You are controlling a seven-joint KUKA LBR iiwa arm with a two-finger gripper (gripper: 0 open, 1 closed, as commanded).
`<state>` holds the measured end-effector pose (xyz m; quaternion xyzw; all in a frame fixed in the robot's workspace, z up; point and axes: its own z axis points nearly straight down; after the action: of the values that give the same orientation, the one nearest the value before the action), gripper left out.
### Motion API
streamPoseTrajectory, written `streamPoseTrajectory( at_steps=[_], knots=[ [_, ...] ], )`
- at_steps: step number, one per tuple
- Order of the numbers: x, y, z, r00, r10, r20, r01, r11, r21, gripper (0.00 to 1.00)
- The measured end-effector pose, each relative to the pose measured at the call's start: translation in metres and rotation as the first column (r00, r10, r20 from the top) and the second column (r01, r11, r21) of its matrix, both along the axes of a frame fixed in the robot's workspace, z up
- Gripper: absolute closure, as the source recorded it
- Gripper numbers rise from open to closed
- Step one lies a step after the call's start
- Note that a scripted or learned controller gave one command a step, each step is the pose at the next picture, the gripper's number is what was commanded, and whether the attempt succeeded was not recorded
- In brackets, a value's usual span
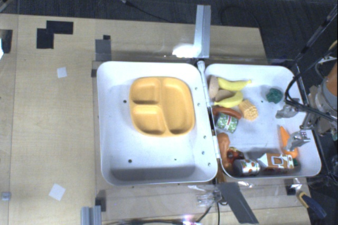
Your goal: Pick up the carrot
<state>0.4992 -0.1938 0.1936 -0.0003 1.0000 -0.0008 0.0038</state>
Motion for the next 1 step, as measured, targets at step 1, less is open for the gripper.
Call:
streamPoseTrajectory(
  at_steps=[1],
  knots=[
    [0.0020, -0.0101, -0.0863, 0.995, -0.101, 0.009, 0.101, 0.995, -0.001, 0.00]
  ],
)
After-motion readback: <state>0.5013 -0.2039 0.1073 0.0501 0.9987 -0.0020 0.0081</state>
